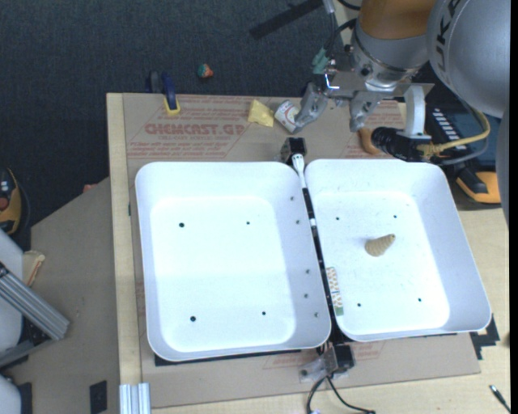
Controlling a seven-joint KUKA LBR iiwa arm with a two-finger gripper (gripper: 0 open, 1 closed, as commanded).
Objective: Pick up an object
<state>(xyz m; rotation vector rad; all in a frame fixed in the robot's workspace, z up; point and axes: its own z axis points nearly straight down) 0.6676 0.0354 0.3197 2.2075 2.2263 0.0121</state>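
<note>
1. My gripper (333, 107) hangs in the upper middle of the frame, above the cardboard-covered bench (202, 129) and beyond the far rims of both bins.
2. Its two fingers (307, 107) are spread apart with nothing between them; I hold no object.
3. My arm (453, 40), grey with an orange band (392, 18) above the wrist, enters from the upper right corner.
4. The one object in the bins is a small tan, cone-like lump (380, 244), lying on the floor of the right bin (453, 210), a little right of that bin's centre and well apart from my gripper.
5. The left bin (154, 242) sits just beside the right one, their inner rims touching along the middle of the frame.
6. On the bench past the bins lie a yellow scrap (261, 114) and a small white-grey item (286, 115), both near my left-hand finger in the picture.
7. A blue and yellow clamp (169, 93) stands at the bench's upper left edge.
</note>
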